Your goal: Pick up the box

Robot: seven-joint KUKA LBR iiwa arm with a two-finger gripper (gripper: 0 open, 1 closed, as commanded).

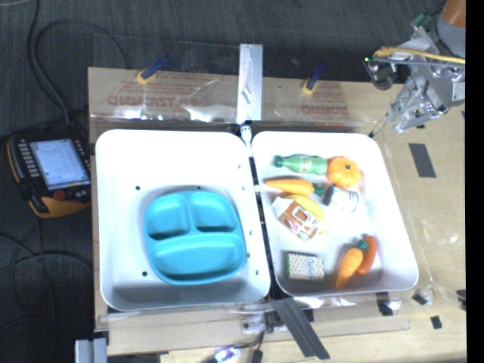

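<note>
The box is small and flat with a speckled green-and-white top. It lies near the front of the right bin, to the left of a carrot. My gripper hangs at the upper right, above the bench outside the right bin's far right corner, well away from the box. Nothing is between its fingers.
The right bin also holds a green bottle, an orange fruit, a banana, a white and orange packet and a red pepper. A blue divided plate lies in the left bin. A teach pendant sits at far left.
</note>
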